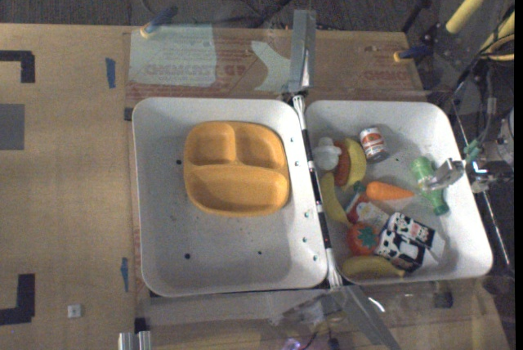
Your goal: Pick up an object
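Brown bench boards (65, 201) were seen under two shallow white bins. An orange three-compartment plastic tray (237, 168) lay in the left bin (155, 258). Toys were clustered in the right bin (409, 123): a small red-and-white can (373, 142) at the far side, an orange toy carrot (387, 192), a yellow banana (330, 199), a red tomato (362, 238) and a black-and-white cow-patterned carton (407, 240) nearer. A green plastic item (426, 178) was found at the right, just beside the metal gripper (445, 173). Whether the tool was clenched or released could not be told.
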`<action>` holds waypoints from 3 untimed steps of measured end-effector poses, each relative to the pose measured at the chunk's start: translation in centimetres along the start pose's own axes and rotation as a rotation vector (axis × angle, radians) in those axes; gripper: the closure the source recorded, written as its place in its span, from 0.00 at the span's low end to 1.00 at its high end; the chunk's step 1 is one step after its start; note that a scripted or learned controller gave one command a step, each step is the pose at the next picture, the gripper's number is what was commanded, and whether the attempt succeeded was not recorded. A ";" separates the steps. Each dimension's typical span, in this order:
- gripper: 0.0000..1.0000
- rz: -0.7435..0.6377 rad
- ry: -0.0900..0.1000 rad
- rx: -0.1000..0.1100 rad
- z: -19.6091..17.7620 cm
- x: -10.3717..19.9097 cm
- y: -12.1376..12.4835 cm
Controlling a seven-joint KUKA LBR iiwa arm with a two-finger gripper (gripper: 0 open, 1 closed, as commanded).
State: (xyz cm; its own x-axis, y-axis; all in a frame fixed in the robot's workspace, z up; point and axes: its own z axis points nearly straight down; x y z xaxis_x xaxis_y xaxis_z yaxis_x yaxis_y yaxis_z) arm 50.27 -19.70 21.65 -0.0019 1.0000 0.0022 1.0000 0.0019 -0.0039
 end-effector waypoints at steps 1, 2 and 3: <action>0.00 0.120 0.013 -0.008 11.8 -1.3 5.0; 1.00 0.121 0.006 -0.006 11.0 -1.6 5.0; 1.00 0.123 -0.002 -0.005 -1.2 4.7 7.5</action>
